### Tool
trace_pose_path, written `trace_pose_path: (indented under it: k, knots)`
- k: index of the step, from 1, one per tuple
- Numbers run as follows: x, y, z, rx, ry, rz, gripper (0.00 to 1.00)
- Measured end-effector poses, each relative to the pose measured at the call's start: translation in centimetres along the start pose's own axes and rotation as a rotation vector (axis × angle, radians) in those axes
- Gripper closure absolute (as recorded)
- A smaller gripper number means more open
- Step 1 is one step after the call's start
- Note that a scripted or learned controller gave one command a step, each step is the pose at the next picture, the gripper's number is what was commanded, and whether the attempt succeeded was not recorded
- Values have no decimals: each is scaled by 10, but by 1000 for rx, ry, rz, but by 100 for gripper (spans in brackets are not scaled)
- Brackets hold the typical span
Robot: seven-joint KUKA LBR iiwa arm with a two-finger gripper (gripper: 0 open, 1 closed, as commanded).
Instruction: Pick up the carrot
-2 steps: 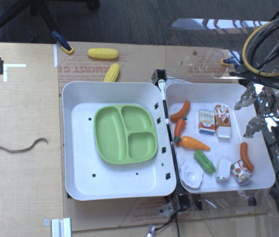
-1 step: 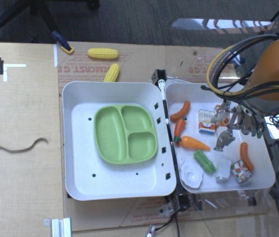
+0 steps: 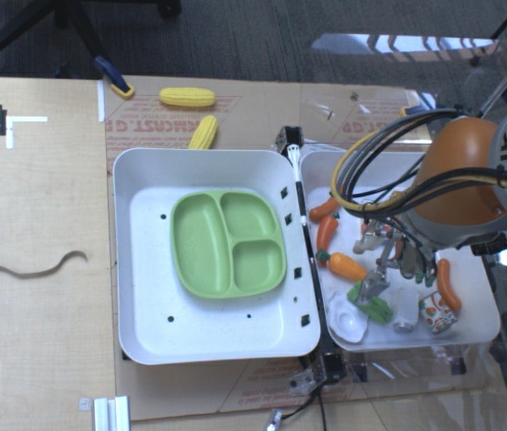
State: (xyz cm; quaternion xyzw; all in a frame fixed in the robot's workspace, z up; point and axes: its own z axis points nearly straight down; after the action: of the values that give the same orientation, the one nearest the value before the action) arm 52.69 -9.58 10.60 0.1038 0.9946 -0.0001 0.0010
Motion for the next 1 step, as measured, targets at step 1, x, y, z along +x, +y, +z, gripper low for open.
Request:
trace_pose_path:
  k: [1]
  knots:
    - [7, 0, 14, 1, 1, 273, 0]
